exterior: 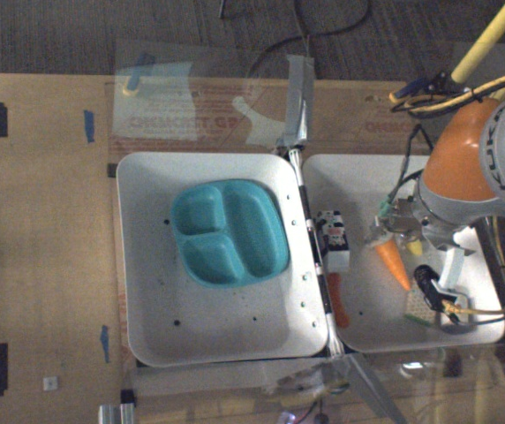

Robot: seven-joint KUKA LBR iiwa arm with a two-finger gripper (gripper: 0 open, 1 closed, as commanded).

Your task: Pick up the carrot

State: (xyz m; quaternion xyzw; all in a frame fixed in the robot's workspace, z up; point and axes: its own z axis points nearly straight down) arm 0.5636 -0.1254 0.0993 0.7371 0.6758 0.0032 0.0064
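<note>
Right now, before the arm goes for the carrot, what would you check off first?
1. Carrot in plain sight: ok. The carrot lies in the right bin.
2. Hand near it: ok. The hand is at the carrot's upper end.
3. Carrot gripped: cannot tell.
4. Neighbours out of the way: ok. The black-and-white toy and red stick lie apart, by the bin's left wall.
5. Tan pad clear of the carrot's tip: cannot tell; it is very close.
6. Teal plate out of the way: ok, in the left bin.

Carrot (394, 267) in right-hand bin (367, 312), just beside gripper (390, 235).
</note>
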